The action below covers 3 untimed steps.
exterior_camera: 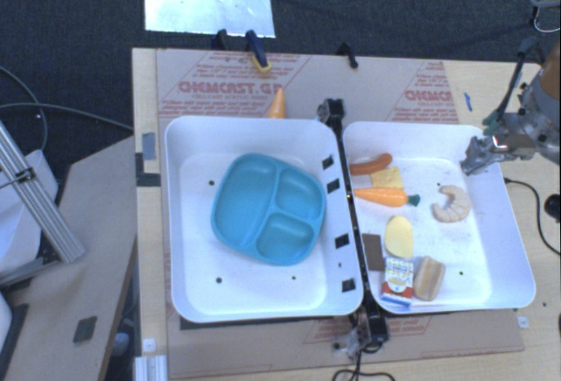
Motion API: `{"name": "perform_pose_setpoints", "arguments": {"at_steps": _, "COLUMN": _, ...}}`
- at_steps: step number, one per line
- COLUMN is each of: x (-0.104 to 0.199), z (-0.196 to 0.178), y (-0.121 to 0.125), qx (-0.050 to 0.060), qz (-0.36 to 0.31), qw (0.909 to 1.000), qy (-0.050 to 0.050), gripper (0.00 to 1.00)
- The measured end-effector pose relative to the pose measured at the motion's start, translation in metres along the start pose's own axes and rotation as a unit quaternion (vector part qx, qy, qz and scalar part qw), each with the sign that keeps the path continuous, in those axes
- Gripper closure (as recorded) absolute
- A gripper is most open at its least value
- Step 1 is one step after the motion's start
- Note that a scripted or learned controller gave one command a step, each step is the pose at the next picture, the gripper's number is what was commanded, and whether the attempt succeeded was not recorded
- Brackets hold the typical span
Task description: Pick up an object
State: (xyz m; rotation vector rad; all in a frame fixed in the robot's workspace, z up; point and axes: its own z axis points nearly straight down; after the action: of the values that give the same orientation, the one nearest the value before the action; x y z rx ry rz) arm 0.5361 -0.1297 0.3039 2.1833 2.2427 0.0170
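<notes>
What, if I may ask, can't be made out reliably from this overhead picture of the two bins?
- Arm: cut off by the right edge of the camera view.
- Gripper: blurred, so the state of its jaws is unclear.
- Small carton: label too small to read.
- Orange cone-shaped item: its base is hidden behind the far rim of the left bin.
- Brown item: partly hidden by the divider between the bins.
</notes>
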Motion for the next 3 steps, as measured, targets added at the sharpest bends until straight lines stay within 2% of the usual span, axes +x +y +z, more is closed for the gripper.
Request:
{"name": "perform_pose_setpoints", "arguments": {"at_steps": 1, "x": 0.024, "z": -0.02, "y": -0.05, "qx": 0.007, "qz": 0.01, "qw": 0.9999, "qy": 0.001, "gripper": 1.0}}
{"name": "perform_pose_setpoints", "arguments": {"at_steps": 2, "x": 0.024, "z": -0.029, "y": -0.047, "qx": 0.005, "qz": 0.008, "qw": 1.0, "qy": 0.0, "gripper": 1.0}}
{"name": "perform_pose_setpoints", "arguments": {"at_steps": 3, "x": -0.001, "z": 0.025, "y": -0.05, "qx": 0.009, "qz": 0.014, "qw": 0.9999, "qy": 0.0, "gripper": 1.0}}
